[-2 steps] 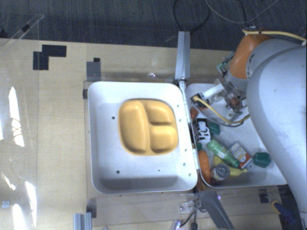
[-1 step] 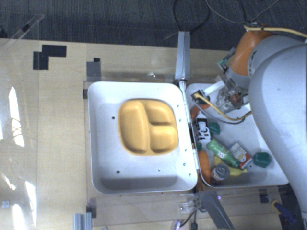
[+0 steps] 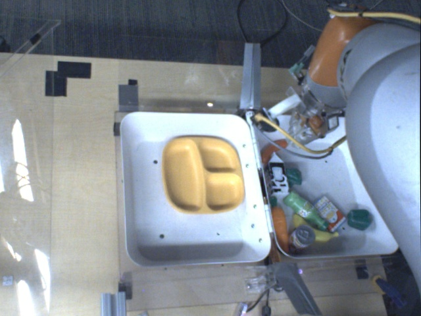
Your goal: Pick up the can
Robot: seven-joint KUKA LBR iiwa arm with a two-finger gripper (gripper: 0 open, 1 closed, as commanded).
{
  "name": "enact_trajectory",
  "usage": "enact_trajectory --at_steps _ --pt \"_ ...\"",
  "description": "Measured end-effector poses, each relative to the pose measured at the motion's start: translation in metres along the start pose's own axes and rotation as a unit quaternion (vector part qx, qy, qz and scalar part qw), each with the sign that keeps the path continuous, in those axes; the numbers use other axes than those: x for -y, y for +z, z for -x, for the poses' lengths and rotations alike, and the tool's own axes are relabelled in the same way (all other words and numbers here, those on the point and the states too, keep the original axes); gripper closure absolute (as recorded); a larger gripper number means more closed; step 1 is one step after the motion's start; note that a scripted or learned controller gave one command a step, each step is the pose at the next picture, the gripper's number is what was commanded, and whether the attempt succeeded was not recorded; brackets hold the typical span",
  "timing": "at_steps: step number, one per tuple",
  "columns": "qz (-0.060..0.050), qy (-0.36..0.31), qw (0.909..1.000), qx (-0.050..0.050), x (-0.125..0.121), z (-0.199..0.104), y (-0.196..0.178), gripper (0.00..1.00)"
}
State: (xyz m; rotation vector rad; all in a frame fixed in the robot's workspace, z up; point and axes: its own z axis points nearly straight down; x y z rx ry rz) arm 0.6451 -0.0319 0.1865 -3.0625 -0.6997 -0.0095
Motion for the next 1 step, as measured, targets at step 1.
enact_trajectory --at_steps 1 --pt "-0.001 0.018 0.9998 0.003 -0.0441 0.0593 0.0727 1.00"
